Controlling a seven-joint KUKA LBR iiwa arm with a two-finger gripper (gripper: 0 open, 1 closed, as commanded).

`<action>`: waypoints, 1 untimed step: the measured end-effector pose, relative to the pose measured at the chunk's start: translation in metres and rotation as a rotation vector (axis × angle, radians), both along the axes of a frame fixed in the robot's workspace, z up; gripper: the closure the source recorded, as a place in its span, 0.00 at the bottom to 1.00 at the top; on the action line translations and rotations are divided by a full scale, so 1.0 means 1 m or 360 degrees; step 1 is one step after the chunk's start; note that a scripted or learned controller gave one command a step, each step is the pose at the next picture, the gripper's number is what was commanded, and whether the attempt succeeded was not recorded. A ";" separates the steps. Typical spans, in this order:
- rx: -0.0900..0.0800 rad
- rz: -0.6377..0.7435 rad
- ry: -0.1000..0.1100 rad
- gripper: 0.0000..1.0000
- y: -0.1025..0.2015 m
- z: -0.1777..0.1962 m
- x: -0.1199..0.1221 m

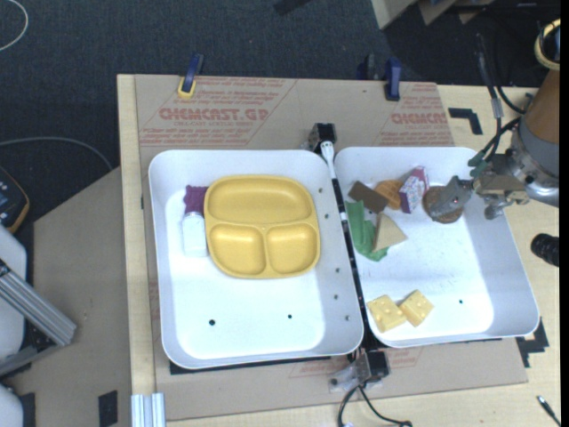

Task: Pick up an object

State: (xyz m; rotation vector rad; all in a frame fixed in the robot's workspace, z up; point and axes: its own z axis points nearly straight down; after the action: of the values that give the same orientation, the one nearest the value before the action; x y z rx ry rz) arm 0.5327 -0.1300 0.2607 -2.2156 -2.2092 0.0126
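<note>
While dark carpet surrounds the cardboard-topped table, the claw hangs over the right bin, clenched on a round brown cookie.

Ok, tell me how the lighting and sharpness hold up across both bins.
Camera view: even, soft light; the left bin floor is brightly washed, dimming the small white item beside the yellow tray; the pincer and arm look slightly blurred; the food pile in the right bin is soft on detail.
</note>
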 end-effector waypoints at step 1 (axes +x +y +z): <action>-0.0003 0.0005 -0.0020 0.00 0.000 0.006 0.002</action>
State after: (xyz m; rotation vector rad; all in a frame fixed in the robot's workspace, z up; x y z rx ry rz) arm 0.5349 -0.1299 0.2671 -2.2199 -2.2198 0.0008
